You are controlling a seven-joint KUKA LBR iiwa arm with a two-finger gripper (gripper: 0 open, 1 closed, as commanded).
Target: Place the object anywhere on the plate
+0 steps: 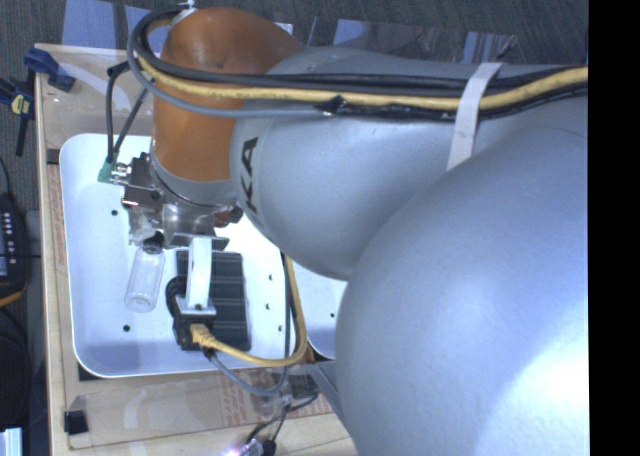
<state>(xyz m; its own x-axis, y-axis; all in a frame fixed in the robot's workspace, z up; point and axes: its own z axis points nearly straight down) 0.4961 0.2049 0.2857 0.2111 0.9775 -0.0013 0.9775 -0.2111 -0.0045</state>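
A clear plastic cylinder, like a small bottle (143,281), lies in the left white bin (80,244) near its left side. My gripper (150,237) hangs right over the bottle's far end, low in the bin. The wrist and the orange band above it cover the point where the two meet, so I cannot tell whether the bottle is held or only lies there. The big grey arm hides the middle and right of the view.
The bin's left wall (66,234) and near rim (140,369) are close to the bottle. Bare white floor (100,194) lies to the bottle's left and behind it. A wooden bench edge (45,244) runs along the left.
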